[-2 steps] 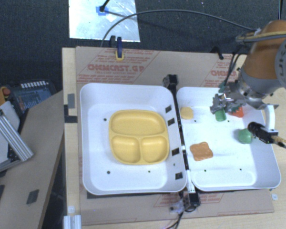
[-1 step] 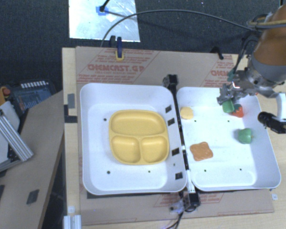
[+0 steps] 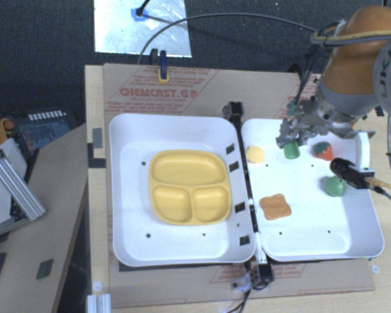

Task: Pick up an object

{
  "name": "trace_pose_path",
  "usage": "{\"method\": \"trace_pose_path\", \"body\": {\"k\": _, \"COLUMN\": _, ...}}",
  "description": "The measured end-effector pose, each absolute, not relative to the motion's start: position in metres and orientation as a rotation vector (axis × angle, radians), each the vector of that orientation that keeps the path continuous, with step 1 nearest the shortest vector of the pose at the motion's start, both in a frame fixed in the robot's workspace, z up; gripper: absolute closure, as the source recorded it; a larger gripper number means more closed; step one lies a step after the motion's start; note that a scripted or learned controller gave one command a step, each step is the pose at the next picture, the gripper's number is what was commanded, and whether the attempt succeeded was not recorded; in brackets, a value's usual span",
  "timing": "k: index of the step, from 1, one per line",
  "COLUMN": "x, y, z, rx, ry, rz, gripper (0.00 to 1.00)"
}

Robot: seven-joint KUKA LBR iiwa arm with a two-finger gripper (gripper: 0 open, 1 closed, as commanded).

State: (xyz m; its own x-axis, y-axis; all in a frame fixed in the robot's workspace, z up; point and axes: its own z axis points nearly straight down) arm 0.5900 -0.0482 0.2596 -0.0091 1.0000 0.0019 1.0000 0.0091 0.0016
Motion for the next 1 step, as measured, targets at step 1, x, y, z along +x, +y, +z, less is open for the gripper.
{"method": "trace_pose_path", "body": {"k": 1, "x": 0.5796, "y": 0.0007, "z": 0.2461, "rx": -2.210, "ry": -2.231, "rz": -0.003, "gripper": 1.00}}
